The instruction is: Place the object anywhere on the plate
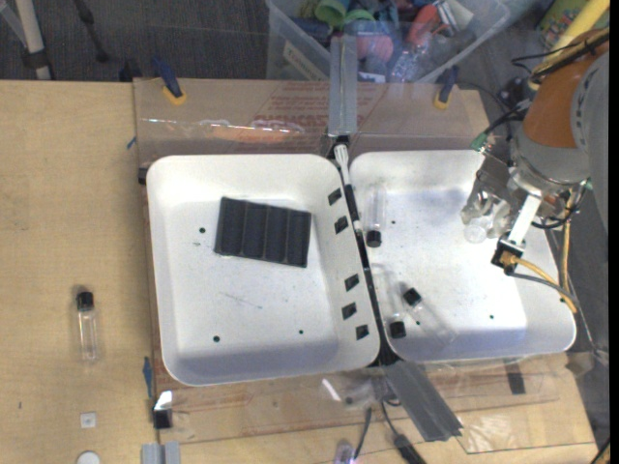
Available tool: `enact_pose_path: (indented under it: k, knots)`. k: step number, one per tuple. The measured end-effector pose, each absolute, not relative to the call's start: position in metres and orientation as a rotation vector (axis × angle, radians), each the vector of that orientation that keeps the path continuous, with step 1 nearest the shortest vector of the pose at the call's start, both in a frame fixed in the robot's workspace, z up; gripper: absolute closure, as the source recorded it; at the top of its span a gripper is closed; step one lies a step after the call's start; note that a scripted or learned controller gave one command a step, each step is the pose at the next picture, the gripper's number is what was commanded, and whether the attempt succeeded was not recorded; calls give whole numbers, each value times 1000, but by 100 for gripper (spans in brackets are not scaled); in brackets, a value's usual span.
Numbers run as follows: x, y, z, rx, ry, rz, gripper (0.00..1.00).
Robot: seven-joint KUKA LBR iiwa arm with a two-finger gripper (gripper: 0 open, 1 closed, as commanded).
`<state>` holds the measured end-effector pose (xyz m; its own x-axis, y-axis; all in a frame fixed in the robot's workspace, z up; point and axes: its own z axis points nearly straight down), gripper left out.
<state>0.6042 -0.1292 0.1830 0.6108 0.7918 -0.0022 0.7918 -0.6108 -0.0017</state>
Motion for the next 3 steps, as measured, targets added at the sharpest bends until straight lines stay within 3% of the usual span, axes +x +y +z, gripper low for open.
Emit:
enact_pose_path:
  k: [1, 2, 3]
  knots:
    - [620, -88, 216, -3059, -715, 3, 100]
    - [656, -49, 272, -3111, -433, 0, 100]
    - [583, 9, 254, -3112, -415, 3, 100]
